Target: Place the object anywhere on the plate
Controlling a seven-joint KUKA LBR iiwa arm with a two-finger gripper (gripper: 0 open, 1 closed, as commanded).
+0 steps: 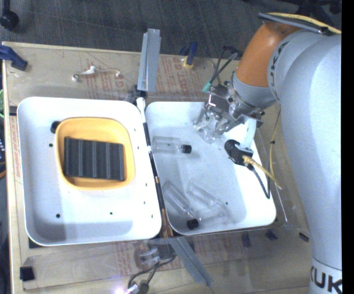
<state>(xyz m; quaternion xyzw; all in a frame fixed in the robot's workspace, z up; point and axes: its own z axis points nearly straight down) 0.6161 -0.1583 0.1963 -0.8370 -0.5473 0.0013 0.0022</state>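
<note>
Nearest the lower edge, clear vials [192, 202] lie in my right bin [259, 210]. Mid-frame left, the yellow plate [94, 128] holds a dark ridged block [95, 159]. A small clear vial [171, 146] lies centre. Upper right, my claw [217, 122] hovers; its spread I cannot tell.
</note>
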